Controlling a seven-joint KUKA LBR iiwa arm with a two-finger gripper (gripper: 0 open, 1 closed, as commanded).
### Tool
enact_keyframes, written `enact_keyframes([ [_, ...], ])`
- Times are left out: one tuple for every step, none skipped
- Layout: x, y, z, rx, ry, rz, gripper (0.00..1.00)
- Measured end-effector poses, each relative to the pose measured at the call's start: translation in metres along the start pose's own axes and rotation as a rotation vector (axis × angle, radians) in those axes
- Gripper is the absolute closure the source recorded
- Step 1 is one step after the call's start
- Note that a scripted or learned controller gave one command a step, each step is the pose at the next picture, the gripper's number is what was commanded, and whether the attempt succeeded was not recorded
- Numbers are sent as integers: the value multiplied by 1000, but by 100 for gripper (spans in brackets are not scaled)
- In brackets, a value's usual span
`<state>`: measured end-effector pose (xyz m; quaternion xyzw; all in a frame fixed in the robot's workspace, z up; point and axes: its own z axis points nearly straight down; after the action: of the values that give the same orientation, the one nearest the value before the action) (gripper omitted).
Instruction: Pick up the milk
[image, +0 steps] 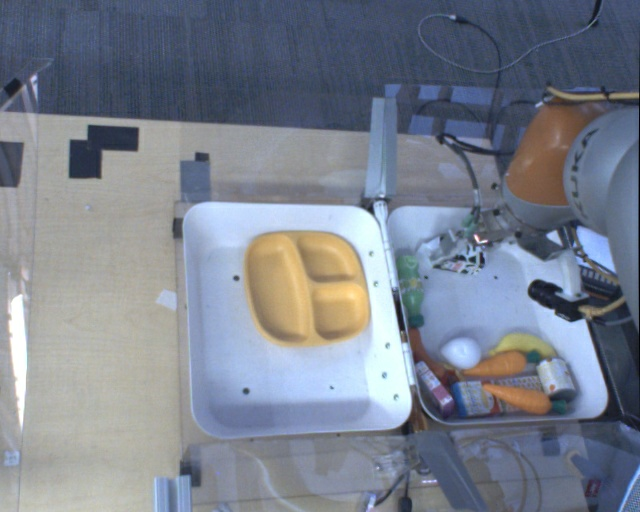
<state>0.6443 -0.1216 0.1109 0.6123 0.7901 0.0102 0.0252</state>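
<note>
since the near edge of the right bin (598, 405) is crowded, survey it first: two carrots (510, 366), a small printed box (470, 398), a pale can-like item (556, 376) and a banana (527, 346) lie packed together, with a white egg (461, 352) just beside them. none of these is the target. the left bin (215, 400) holds a yellow divided plate (305, 286) and plays no part in this step.

further back in the right bin, well apart from the near clutter, sits the milk (458, 262), judged to be the small black-and-white patterned carton on the bin floor. a green item (407, 270) lies near it against the left wall. whether the carton stands or lies on its side cannot be told.

directly at the far side of the carton is the gripper (472, 238), under the grey arm and its orange band. it appears to touch or nearly touch the carton. how far open it is cannot be told, and no object is seen held in it.

handling judgement: a toy-size carton is probably light and fairly stiff, with smooth printed faces that may slip. take hold across two flat opposite faces, near the middle of the body, not on an edge or a corner. a light carton may skid on the smooth bin floor if pushed from one side, so centre over it before closing.
</note>
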Motion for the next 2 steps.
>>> enact_keyframes([
  [15, 5, 0, 3, 0, 9, 0],
  [18, -1, -1, -7, -1, -67, 0],
])
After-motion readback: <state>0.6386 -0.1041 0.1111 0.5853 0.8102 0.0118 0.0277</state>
